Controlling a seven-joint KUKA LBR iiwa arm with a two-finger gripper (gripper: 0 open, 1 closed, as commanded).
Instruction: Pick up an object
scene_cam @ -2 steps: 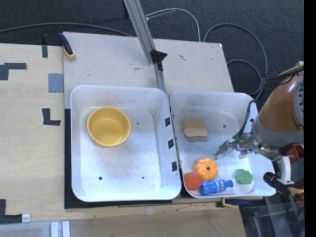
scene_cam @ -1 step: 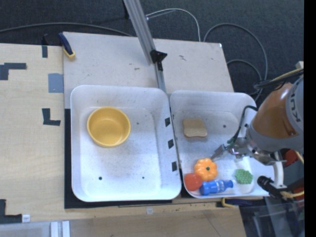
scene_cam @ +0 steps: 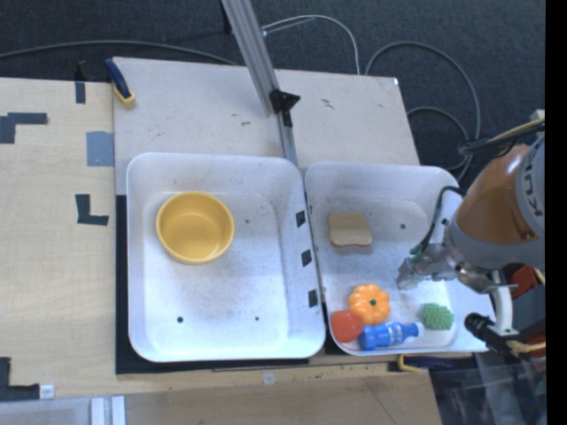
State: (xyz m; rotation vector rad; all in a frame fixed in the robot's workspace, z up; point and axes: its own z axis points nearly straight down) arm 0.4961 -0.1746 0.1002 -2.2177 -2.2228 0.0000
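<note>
Progress: nothing lifted yet | grey two-finger gripper [scene_cam: 413, 271] low over right white bin [scene_cam: 381, 177], finger spread cannot be told | nearby: orange toy pumpkin [scene_cam: 369, 302], green leafy toy [scene_cam: 436, 316], blue plastic bottle [scene_cam: 387, 335], tan bread slice [scene_cam: 349, 229] | left: grasp, raise.

Worktop surroundings, seen from above

A pale wooden worktop [scene_cam: 44, 237] carries grey and black tape marks [scene_cam: 89, 209] on its left part; a blue and yellow clamp [scene_cam: 120, 81] lies at the white board's [scene_cam: 195, 113] far left corner. A grey metal pole [scene_cam: 252, 42] slants across the board, and thin white cables [scene_cam: 372, 56] loop over the dark carpet [scene_cam: 443, 16] beyond.
</note>
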